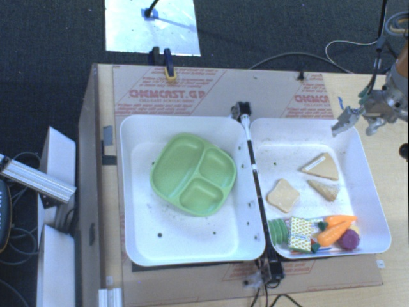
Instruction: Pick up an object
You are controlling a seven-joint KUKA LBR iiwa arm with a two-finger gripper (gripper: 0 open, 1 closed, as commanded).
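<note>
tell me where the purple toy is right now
The purple toy sits in the near right corner of the right bin, touching the orange carrot on its left.

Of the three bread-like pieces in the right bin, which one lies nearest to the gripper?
The upper triangular slice, closest to the gripper; the smaller wedge and the toast lie lower.

The arm (pixel 397 82) reached in from the right edge, its wrist showing an orange patch just behind the tool. The tool (pixel 356 120) hung at the arm's left end, pointing left and slightly down, its two fingers (pixel 342 121) spread apart with nothing between them.
</note>
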